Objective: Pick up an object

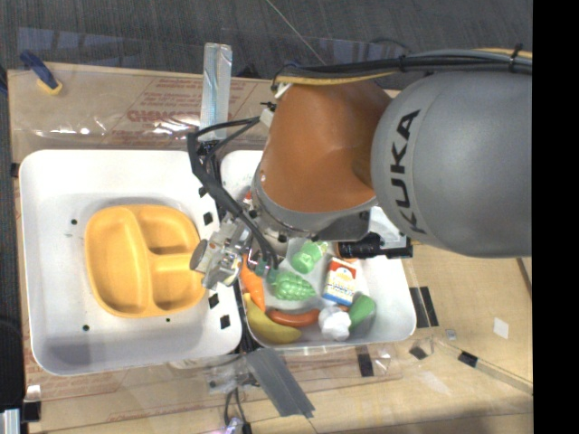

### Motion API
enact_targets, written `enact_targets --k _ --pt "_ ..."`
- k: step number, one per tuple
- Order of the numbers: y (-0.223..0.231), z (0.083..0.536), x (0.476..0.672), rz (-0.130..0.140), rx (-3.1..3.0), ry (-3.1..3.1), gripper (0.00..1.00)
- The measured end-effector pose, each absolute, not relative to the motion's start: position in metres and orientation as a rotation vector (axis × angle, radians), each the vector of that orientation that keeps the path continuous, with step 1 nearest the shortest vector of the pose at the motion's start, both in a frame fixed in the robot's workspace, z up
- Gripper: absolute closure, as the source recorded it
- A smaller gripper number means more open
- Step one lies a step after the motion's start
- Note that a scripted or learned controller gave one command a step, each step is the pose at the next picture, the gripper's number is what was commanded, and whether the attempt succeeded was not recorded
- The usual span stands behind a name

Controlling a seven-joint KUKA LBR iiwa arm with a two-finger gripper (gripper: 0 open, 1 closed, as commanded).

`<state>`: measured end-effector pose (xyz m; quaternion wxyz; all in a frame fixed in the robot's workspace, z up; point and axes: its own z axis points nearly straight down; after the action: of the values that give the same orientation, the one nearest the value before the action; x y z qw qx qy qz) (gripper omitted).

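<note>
My gripper (215, 260) hangs low over the ridge between the two bins, beside the right edge of a yellow divided tray (136, 260) that lies in the left bin (45, 242). The right bin (398, 301) holds a heap of toy food: an orange carrot (254, 289), a yellow banana (271, 331), a red sausage (294, 316), a knobbly green piece (291, 287), a green round piece (306, 259), a small printed carton (341, 283) and a green pepper (363, 309). The arm's orange band (321, 152) hides the right bin's back part. Nothing shows held in the gripper.
Black cables (213, 165) loop from the wrist down toward the gripper. A taped plastic sheet (118, 107) covers the bench behind the bins. Grey tape strips (276, 378) sit at the front edge below the bins.
</note>
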<state>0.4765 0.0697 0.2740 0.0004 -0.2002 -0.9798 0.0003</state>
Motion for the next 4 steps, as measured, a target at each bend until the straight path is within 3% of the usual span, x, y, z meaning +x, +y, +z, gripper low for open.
enact_targets --k 1,2,3,4 --pt "0.030 0.348 0.506 -0.001 -0.808 -3.042 1.00" --pt "0.083 0.216 0.475 0.007 -0.837 -3.018 1.00" --pt "0.034 0.278 0.542 -0.001 -0.851 -3.030 1.00" --pt "0.094 0.235 0.484 0.002 -0.803 -3.034 1.00"
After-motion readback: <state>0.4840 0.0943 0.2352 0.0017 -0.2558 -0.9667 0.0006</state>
